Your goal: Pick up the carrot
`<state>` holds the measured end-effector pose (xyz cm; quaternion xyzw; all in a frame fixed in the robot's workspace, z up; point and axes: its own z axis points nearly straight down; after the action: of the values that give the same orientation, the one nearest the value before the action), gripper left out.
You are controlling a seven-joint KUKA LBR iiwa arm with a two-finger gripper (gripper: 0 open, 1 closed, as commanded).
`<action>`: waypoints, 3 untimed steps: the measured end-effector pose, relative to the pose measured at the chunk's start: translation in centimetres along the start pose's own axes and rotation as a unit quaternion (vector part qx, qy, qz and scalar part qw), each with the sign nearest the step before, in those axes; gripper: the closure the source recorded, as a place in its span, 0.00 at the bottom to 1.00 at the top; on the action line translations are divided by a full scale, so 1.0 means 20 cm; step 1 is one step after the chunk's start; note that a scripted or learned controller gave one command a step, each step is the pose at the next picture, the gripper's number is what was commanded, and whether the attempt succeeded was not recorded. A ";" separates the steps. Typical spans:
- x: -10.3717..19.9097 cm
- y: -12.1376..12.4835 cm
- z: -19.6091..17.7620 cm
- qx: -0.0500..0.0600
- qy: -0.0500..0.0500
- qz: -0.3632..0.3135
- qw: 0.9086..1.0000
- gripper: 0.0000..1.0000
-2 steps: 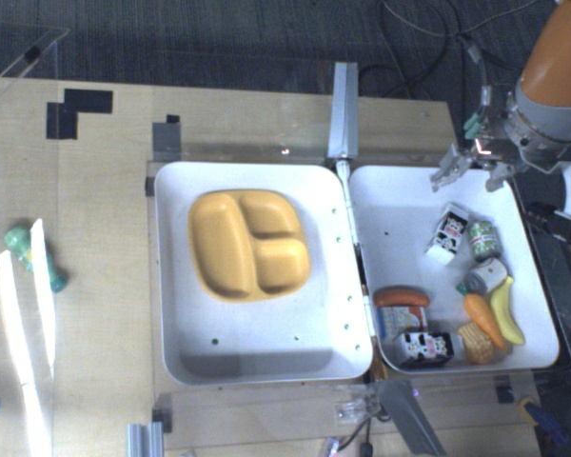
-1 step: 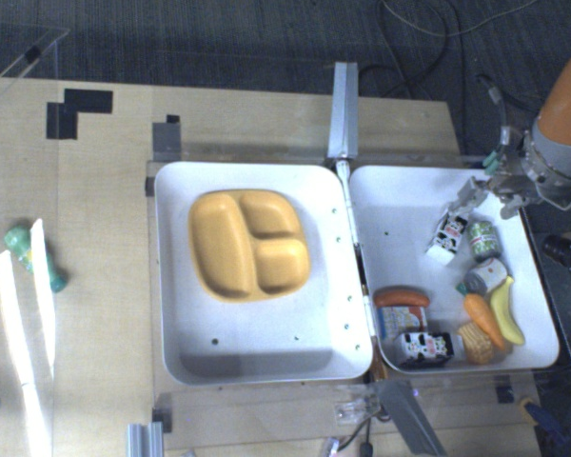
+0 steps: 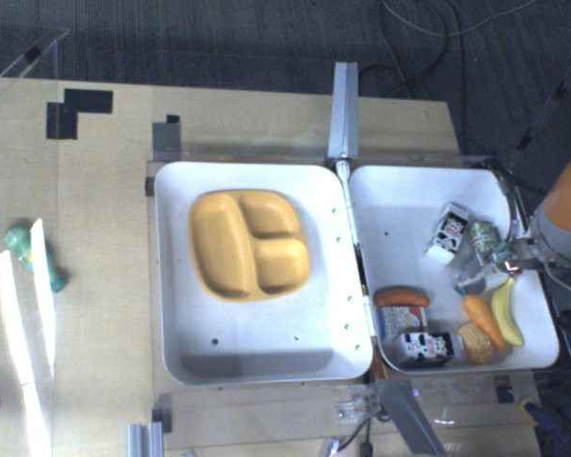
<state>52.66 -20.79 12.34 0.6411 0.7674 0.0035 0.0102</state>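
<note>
1. Lower right of the frame, nearest the camera: the carrot [image 3: 482, 319] lies aslant in the right bin [image 3: 400, 198], close to the bin's near wall. It looks to be touching a banana [image 3: 506, 312] on its right and a tan ridged piece [image 3: 476, 343] at its lower end. Fingers closing here could catch the banana instead, or take both and lose both on the lift.

2. Left of the carrot, along the same near wall, sit a sausage [image 3: 402, 298] and a small carton [image 3: 424, 347]. They are apart from the carrot, so a nudge is less likely, but a carrot pushed leftward could wedge against them.

3. Just above the carrot's top end is the gripper [image 3: 482, 276], reaching in from the right edge of the frame. It is blurred and small; I cannot tell how far it is parted, and nothing can be made out in its grasp. If it comes down on the carrot's tip and not its middle, the tapered shape may squirt out.

4. Further up, a green can [image 3: 482, 237] and a white box [image 3: 448, 232] stand close to the arm [image 3: 563, 208]. A sweep of the wrist could knock them over.

5. Far left bin [image 3: 171, 255] holds a yellow tray [image 3: 249, 244], well clear; no risk there.
</note>
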 end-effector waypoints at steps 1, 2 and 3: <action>0.10 -0.16 0.16 0.001 0.001 -0.030 1.000 0.00; 0.04 -0.08 0.11 0.007 0.004 0.070 0.998 0.00; 0.04 -0.07 0.05 0.005 0.004 0.069 0.998 1.00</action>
<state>51.14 -20.21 11.31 0.6926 0.7213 0.0027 0.0035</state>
